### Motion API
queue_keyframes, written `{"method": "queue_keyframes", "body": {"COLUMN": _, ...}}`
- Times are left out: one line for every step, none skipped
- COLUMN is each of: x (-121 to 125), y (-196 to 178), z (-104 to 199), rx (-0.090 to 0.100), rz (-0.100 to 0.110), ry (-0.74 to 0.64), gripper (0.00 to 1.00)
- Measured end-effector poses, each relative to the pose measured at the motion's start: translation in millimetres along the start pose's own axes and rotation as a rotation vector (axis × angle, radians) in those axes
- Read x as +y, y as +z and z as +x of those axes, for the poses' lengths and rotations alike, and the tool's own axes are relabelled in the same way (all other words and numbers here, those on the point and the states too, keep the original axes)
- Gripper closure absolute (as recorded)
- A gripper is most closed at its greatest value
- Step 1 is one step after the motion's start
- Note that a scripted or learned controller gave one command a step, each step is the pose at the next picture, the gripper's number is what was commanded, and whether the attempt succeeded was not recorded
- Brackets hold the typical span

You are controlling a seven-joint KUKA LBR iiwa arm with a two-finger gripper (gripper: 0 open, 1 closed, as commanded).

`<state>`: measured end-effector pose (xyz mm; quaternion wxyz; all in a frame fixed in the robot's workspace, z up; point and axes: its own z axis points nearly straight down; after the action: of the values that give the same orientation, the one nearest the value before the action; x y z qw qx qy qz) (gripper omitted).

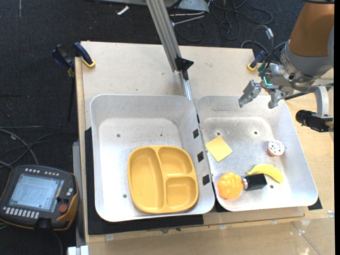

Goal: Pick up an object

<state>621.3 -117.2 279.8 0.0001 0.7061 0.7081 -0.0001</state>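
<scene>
Objects to pick all sit in the right shallow white plastic bin [297,142]: a flat yellow square tile [219,149] near the bin's left wall, a small round pink-and-white dotted piece [275,148] toward the right wall, a yellow plastic banana [266,172] lying just beside a short black cylinder [255,182], which touches an orange lumpy round toy [230,186] at the front. Claw [261,95] hovers above the rear edge of that bin, fingers spread apart, nothing between them, well apart from every item. Left white bin [106,121] carries a yellow three-compartment plastic tray [162,178]; likely too wide for the fingers, skip it. Best target, my judgement: the pink-and-white piece, since it stands alone with bare bin floor around it, so the fingers can straddle it without nudging a neighbour. The tile looks too flat to get under. The banana, cylinder and orange toy cluster is crowded; a descent there risks a finger landing on top of one item or pushing the group. To do the step well: move the claw forward over the chosen piece, centre it, keep the fingers wide, descend straight to the bin floor, close, then lift and check something is actually held. Watch the bin's sloped right wall near that piece.
</scene>
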Motion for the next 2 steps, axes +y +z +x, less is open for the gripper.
{"method": "queue_keyframes", "body": {"x": -2.2, "y": 63.6, "z": 4.8, "rx": 0.000, "rz": 0.006, "ry": 0.002, "gripper": 0.00}}
{"method": "queue_keyframes", "body": {"x": -4.9, "y": 127.6, "z": 1.8, "rx": 0.000, "rz": 0.007, "ry": 0.003, "gripper": 0.00}}
